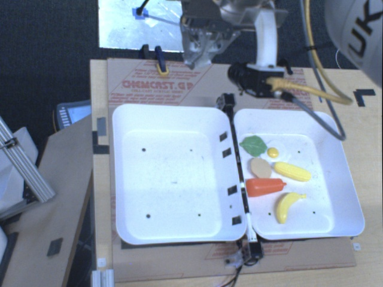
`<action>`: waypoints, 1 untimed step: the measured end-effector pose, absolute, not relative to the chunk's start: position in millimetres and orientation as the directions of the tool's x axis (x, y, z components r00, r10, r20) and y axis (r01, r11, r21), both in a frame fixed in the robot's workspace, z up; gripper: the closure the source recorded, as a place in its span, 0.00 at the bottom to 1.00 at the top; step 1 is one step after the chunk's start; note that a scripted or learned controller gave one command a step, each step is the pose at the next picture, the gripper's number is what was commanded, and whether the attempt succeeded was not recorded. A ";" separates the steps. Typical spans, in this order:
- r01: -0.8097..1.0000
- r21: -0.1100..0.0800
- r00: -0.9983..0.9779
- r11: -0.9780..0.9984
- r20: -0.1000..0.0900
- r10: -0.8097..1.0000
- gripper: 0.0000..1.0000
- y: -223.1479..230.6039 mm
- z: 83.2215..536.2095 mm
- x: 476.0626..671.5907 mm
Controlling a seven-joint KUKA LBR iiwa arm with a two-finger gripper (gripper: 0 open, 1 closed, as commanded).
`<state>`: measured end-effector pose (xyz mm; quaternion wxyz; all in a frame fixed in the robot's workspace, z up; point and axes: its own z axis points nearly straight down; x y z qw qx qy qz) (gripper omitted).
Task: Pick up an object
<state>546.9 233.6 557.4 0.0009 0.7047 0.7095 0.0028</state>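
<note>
Left bin (pixel 128 178) open; toys (pixel 272 181) crowding right bin (pixel 344 190).

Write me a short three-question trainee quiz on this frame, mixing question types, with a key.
1. True or false: the banana lies in the left bin.
2. Which item touches the carrot's upper edge? A) the beige piece B) the green leaf C) the small yellow ball
3. Fill in: the gripper hangs above the bench's far edge, beyond the ____ bin.

Key: 1 false, it lies in the right bin. 2 A. 3 left.
</note>
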 end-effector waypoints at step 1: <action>1.000 0.007 -0.008 0.008 0.004 1.000 1.00 233.7 568.6 547.1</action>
